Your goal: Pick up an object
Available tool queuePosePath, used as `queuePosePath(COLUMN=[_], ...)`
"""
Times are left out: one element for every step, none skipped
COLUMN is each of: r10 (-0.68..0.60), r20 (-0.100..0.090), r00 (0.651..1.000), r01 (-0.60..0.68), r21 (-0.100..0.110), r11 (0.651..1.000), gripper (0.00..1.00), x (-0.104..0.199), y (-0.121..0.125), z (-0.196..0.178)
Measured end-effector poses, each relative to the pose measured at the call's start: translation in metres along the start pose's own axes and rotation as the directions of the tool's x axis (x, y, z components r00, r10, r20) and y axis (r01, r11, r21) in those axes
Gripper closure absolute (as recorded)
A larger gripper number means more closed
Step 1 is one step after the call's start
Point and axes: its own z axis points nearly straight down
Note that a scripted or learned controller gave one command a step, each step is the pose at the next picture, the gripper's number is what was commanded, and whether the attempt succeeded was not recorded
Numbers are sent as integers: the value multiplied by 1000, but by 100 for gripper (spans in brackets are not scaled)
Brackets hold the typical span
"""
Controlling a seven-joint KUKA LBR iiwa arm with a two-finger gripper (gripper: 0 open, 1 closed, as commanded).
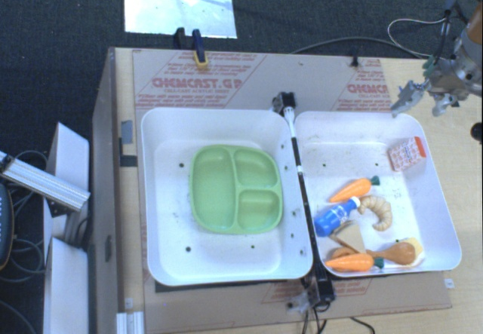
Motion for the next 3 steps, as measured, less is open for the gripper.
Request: queuePosePath(r10=[-1, 2, 2], r20=[-2, -1, -1], r00=[1000, 1000, 1000], r01=[1, -2, -2], r21=[3, 2, 2], r11=[1000, 1000, 1000], gripper=[0, 0, 0], x=[46, 54, 61], y=[-22, -59, -83], z=[90, 126, 153])
